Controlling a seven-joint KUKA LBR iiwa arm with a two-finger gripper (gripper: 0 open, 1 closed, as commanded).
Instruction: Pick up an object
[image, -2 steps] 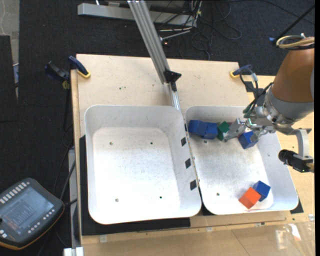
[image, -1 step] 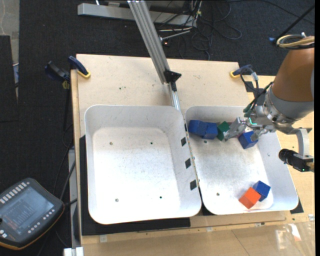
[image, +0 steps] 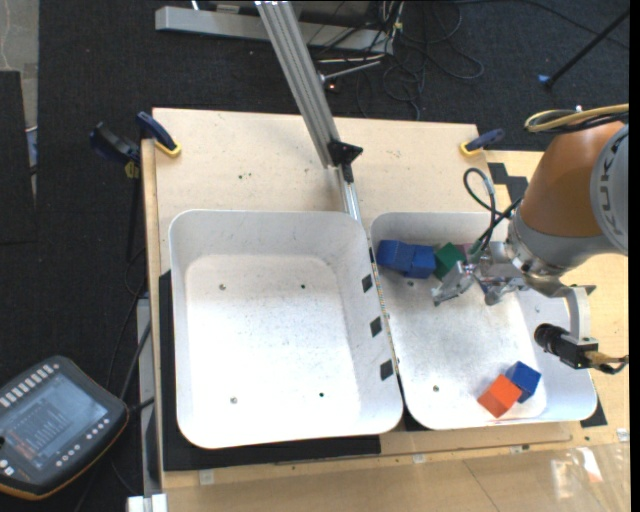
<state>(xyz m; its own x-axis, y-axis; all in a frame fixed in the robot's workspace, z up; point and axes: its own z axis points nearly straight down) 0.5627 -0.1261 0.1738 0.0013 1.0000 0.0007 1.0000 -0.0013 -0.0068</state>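
Note:
The right bin (image: 560, 405) holds a large blue object (image: 405, 257) at its far left corner. A small green object (image: 449, 257) lies right beside it. Near the bin's front right sit an orange block (image: 498, 396) and a small blue block (image: 523, 379), touching each other. My gripper (image: 462, 283) hangs low over the far part of the right bin. It is just in front of and to the right of the green object, and partly covers it. I see nothing clearly held.
The left bin (image: 190, 330) lies beside the right one, sharing a raised middle rim. A slanted metal rail (image: 305, 80) runs from the top down to the bins' junction. A black cable fitting (image: 560, 345) hangs off the wrist over the right bin's right edge.

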